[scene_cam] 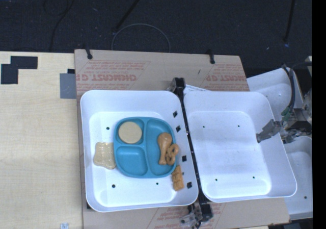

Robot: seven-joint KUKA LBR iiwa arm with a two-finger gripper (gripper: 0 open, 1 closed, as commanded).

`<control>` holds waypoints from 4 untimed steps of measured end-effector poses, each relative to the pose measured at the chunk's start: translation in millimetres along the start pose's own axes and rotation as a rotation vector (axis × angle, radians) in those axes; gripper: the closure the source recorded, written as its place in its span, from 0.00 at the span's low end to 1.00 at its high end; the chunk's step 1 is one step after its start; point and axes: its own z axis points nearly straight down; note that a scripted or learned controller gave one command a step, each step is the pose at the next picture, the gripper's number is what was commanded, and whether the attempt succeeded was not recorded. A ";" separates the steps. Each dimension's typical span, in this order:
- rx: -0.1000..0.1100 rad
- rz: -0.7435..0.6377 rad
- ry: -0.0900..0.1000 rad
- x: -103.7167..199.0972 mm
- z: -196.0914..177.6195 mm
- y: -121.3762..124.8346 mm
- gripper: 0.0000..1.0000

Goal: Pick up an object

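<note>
The left bin (97, 105) holds a blue divided plate (136, 164). On the plate lie a round beige disc (129, 132) and a brown drumstick-shaped piece (165, 145) with a pretzel-like piece (171, 154) against it. A pale toast-shaped piece (104, 155) lies on the bin floor, touching the plate's left edge. A small brown piece (177, 178) rests by the plate's lower right corner. My gripper (266, 132) hangs at the right rim of the right bin (229, 151), far from all the objects, with nothing visibly in it.
A black divider (186, 141) runs between the two bins. Both bins sit on a cardboard sheet (153, 72). Light wooden bench surface (35, 141) extends to the left. Cables and arm parts (298, 116) crowd the right edge.
</note>
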 end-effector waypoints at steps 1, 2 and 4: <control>-0.009 -0.002 -0.002 0.1 -4.9 1.7 0.00; -0.005 -0.002 -0.001 -6.2 43.2 6.8 0.00; -0.005 -0.002 0.000 -15.8 137.2 5.5 0.00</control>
